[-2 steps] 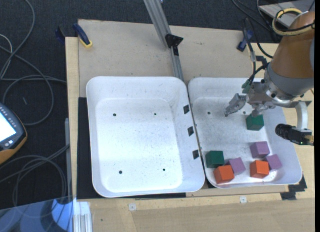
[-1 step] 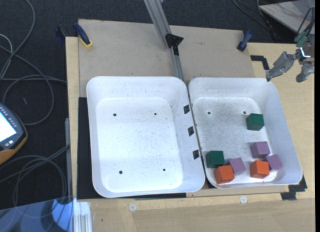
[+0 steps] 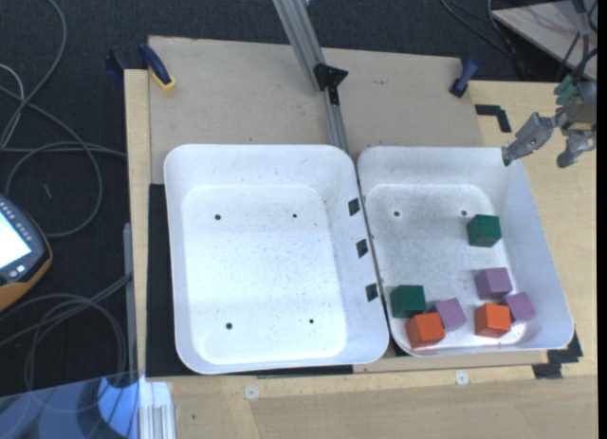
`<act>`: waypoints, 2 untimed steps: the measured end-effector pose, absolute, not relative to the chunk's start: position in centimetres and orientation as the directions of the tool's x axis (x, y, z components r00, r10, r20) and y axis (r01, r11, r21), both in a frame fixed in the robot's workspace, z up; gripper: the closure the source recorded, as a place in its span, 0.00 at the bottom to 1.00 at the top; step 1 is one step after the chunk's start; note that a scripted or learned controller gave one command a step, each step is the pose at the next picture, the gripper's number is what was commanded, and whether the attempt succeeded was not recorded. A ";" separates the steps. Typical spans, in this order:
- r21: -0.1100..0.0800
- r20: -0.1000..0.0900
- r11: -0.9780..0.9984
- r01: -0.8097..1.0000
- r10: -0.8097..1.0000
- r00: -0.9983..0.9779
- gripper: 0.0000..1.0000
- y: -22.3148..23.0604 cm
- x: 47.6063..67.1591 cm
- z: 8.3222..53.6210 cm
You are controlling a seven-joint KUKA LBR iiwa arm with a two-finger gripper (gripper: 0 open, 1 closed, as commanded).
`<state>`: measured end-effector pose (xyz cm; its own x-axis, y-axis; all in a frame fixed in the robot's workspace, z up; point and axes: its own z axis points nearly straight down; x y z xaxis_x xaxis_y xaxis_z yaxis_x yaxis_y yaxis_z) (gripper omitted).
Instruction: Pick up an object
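Observation:
The right bin (image 3: 379, 181) holds several small blocks. A dark green cube (image 3: 484, 229) lies alone toward its far right. Another green cube (image 3: 409, 299), two orange cubes (image 3: 426, 329) (image 3: 492, 319) and three purple blocks (image 3: 450, 313) (image 3: 492, 282) (image 3: 520, 306) cluster along the near edge. My gripper (image 3: 544, 153) hangs above the bin's far right corner, outside the rim and well apart from every block. Its two fingers are spread open with nothing between them.
The left bin (image 3: 190, 172) sits beside the right one, joined by black clips (image 3: 361, 247). A slanted metal pole (image 3: 299, 25) rises from behind the bins. Blue clamps (image 3: 156, 65) (image 3: 464, 77) hold the board's far corners. Cables lie on the floor at left.

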<state>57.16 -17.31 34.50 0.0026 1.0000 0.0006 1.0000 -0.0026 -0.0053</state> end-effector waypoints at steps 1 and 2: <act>-0.005 0.003 0.001 1.000 1.000 -0.001 0.00 -15.0 54.6 31.0; 0.008 -0.003 -0.001 1.000 1.000 0.001 0.00 -16.6 53.9 37.0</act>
<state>53.86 -16.64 36.96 0.0010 1.0000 -0.0030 1.0000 -0.0010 0.0082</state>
